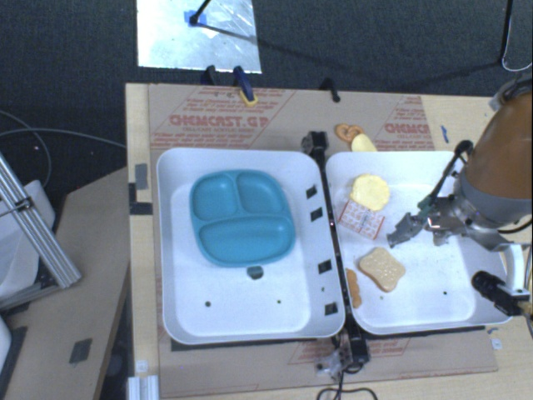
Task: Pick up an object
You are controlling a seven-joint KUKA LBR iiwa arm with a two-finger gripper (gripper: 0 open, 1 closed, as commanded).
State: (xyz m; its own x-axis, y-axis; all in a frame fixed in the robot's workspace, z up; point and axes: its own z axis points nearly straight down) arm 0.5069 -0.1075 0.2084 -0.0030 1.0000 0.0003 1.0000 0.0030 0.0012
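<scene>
My hand (401,232) hangs over the right bin (466,307), fingers slightly apart, gripping nothing. Toast slice (381,268) lies just below-left of it, apart. Patterned card (361,219) sits left; yellow round piece (370,192) farther up-left. Blue divided plate (241,217) in left bin (179,307).

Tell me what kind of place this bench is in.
Probably a robotics lab, set up for grasping trials. Two white bins sit side by side on a bench, holding toy food like a bread slice and a blue divided plate, with the arm's tool over them.
</scene>
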